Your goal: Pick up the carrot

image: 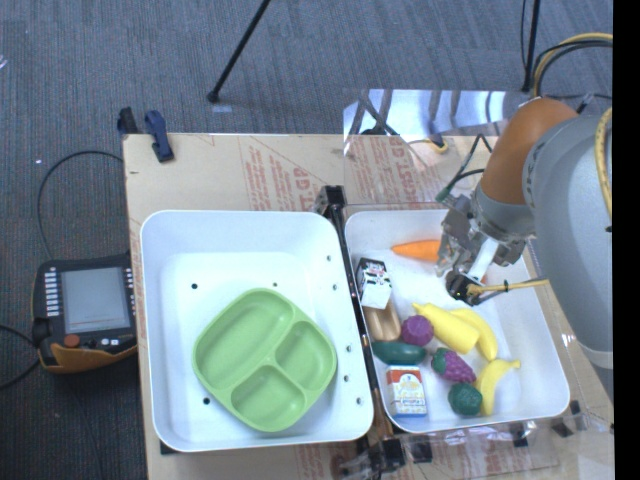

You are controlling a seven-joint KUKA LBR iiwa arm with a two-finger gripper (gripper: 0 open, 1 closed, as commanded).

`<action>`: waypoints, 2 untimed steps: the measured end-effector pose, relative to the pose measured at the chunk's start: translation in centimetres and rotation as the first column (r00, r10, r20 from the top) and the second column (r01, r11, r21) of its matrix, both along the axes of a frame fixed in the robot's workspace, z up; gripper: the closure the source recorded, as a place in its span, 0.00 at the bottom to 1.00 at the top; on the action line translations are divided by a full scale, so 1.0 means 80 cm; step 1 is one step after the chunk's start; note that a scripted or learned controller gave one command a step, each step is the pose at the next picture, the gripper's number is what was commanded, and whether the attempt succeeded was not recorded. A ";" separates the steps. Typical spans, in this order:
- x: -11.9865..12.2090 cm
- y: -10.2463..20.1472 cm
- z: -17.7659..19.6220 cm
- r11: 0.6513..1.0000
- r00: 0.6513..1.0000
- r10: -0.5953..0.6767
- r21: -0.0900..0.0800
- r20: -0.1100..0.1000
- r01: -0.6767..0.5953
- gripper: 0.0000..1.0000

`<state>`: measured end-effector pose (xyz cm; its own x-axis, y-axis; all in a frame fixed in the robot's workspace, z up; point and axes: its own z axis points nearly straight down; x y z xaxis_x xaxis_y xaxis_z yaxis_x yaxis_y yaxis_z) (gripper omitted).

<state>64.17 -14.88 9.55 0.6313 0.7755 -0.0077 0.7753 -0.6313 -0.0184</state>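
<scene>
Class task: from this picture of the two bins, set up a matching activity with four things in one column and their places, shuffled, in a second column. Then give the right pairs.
Things
1. carrot
2. green plate
3. red and white box
4. banana

Places
A. right bin, bottom right of the picture
B. left bin
C. right bin, top end
D. right bin, bottom left

Pairs: 1-C, 2-B, 3-D, 4-A
</scene>
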 end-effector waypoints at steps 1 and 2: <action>0.000 0.001 0.000 1.000 1.000 0.001 0.000 -0.001 -0.001 0.00; -0.004 -0.008 -0.013 0.958 0.958 -0.287 -0.003 -0.003 0.287 0.00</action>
<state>63.85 -15.52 8.47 0.8273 0.5617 -0.0118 0.5614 -0.8273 -0.0187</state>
